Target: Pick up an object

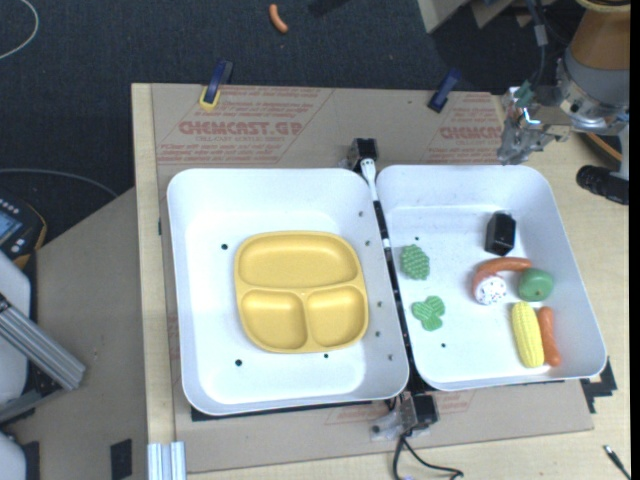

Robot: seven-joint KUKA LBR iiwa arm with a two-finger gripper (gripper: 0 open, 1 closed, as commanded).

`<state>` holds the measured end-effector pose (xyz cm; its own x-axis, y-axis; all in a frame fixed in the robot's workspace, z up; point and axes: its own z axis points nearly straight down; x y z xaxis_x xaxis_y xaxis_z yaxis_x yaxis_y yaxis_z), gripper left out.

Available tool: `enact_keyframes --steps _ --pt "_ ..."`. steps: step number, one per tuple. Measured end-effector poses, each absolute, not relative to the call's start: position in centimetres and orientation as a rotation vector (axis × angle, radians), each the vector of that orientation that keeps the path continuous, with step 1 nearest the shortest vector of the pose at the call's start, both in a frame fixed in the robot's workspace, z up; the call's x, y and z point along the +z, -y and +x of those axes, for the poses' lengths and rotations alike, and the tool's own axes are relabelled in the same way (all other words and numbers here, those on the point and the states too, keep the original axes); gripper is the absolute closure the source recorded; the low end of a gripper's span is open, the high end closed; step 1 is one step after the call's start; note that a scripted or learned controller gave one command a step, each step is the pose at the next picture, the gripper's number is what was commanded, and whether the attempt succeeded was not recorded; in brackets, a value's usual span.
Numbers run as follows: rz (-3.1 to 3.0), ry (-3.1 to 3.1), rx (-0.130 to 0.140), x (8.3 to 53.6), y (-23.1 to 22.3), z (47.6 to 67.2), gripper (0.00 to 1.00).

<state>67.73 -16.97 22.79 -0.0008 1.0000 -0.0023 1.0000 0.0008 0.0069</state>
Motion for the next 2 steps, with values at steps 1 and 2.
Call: enact_keyframes --steps 1,2 --pt "2.219 -2.228 0.000 21.9 12.2 66.8 1.00" --pt "2.216 -2.229 0.002 23.0 7.2 66.7 1.00"
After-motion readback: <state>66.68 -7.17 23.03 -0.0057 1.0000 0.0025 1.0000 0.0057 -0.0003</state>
